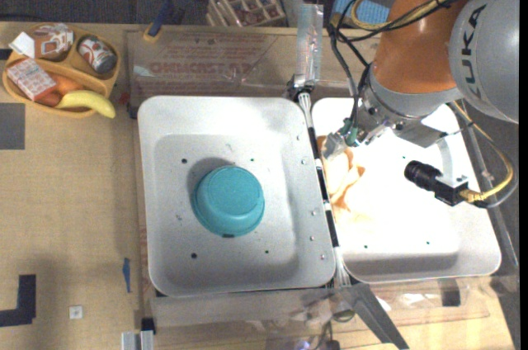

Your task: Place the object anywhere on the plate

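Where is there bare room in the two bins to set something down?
Left bin: bare floor all around the teal bowl. Right bin: bare front floor. Crowded at its left wall, where the gripper hangs over the orange object.

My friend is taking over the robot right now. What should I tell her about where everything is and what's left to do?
Gripper: low over the left edge of the right bin, right above the orange object. Whether its fingers are open or shut cannot be made out.
Orange object: lying in the right bin, by the wall shared with the left bin.
Teal plate: in the middle of the left bin, nothing on it.
Done: nothing placed yet.
Left: pick up the object and set it on the plate.
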`<state>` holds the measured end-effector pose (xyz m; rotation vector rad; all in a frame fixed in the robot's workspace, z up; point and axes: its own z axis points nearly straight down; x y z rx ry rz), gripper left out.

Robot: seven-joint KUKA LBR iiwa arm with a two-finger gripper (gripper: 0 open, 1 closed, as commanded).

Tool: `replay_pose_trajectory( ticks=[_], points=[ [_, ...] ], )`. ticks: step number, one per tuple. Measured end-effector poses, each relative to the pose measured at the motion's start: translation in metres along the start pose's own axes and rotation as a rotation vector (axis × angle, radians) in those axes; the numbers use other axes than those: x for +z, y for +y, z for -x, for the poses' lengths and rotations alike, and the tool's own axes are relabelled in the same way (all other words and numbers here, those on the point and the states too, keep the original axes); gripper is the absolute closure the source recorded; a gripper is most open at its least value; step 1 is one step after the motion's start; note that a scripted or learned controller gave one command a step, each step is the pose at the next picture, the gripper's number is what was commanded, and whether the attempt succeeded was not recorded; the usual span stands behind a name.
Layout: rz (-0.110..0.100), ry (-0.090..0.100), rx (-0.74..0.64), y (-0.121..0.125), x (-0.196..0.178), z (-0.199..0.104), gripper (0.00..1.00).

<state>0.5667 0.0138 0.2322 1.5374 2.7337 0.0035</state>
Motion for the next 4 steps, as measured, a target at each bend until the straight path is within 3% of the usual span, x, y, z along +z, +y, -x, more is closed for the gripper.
replay_pose_trajectory(
  ticks=[2,3,4],
  points=[
    [0.004,0.0,-0.796,0.08,0.005,-0.073,1.0],
    [0.006,-0.001,-1.026,0.112,0.005,-0.114,1.0],
    [0.006,-0.001,-1.026,0.112,0.005,-0.113,0.0]
  ],
)
